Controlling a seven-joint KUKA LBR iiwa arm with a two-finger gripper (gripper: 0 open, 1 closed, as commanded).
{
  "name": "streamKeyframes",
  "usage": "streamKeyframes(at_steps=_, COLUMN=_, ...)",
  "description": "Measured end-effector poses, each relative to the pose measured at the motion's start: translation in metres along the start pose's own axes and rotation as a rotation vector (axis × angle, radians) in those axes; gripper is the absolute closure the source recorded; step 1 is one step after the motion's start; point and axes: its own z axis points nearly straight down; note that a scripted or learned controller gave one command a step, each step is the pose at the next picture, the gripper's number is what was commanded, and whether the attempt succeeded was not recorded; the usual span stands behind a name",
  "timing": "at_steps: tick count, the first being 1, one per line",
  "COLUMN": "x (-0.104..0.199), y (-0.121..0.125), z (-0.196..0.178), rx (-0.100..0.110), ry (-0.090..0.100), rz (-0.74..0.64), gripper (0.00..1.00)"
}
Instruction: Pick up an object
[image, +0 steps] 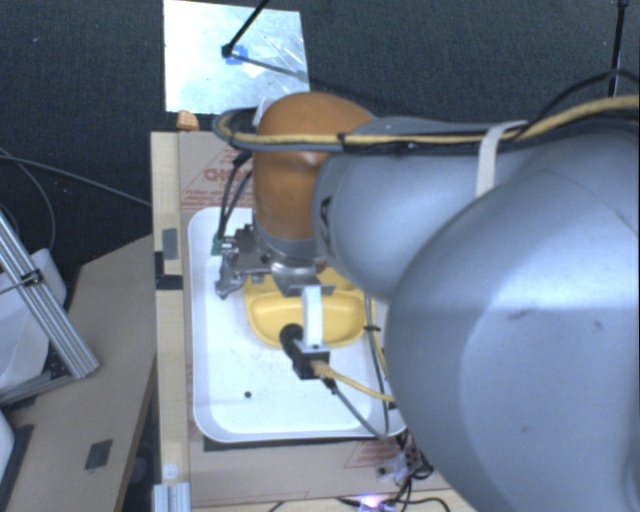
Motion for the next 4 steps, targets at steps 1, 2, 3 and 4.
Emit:
streamKeyframes(at_steps=1, x=-0.009, y=-0.073, z=0.121, rx=0.025, ry=-0.011, rz=0.014, gripper=0.0)
streamKeyframes(at_steps=2, x=-0.16, y=-0.032, z=0.014, rx=-0.005, ry=-0.012, rz=0.03, gripper=0.0)
streamKeyframes(at_steps=3, x=-0.204, y=-0.009, z=0.02, rx=0.005, ry=-0.009, rz=0.02, gripper=0.0)
streamKeyframes(at_steps=4, x=-0.173, y=0.065, z=0.02, rx=0.0, ry=-0.006, rz=0.009, gripper=0.0)
